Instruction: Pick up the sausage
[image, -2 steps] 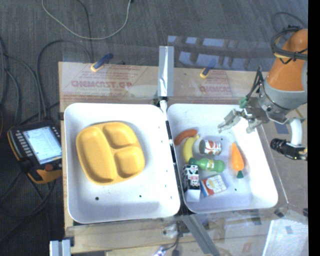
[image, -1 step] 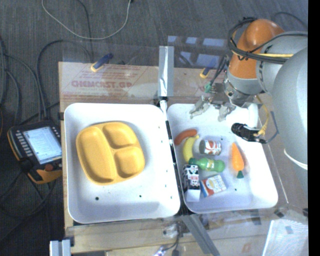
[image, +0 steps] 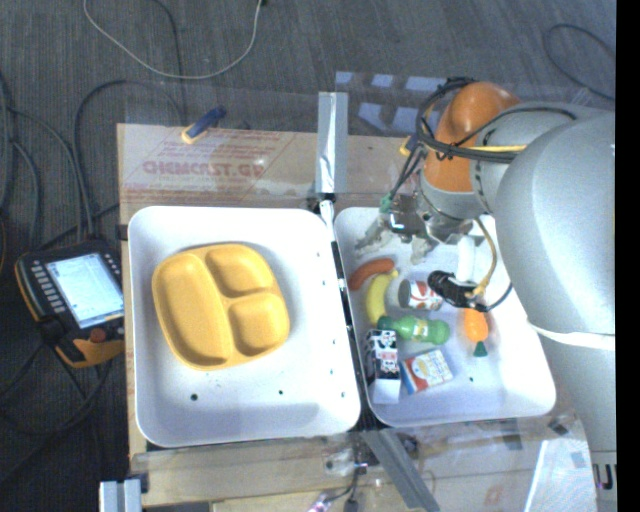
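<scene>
Grey arm casing (image: 575, 230) bulks large at frame right, nearest the lens, w/ its orange band (image: 470, 120) at upper right above the wrist. Pincer (image: 405, 228) hangs over the upper part of the right bin (image: 520, 390), at the bin's top-left corner area; whether it is spread or clenched can't be told from this angle, and nothing is seen held in it. Sausage (image: 372, 271), reddish-orange, lies in that bin just below & left of the pincer, near the bin's left wall, apart from the tool. Banana (image: 377, 297) sits just beneath the sausage, touching or nearly so. Centre of the bin: small can (image: 422, 294), green bottle (image: 417, 328) lying on its side, carrot (image: 475, 328) to the right. Lower down, a black-and-white cow-print carton (image: 382, 352) and a red-and-white carton (image: 428, 372). Left bin (image: 160, 410) holds a yellow divided tray (image: 220, 304), 3 compartments, upright. Both bins rest side by side on the surface (image: 220, 170), which bears faded red lettering. Handheld control pendant (image: 70, 295) w/ lit screen sits on the floor at frame left; cables trail across the upper left.
</scene>
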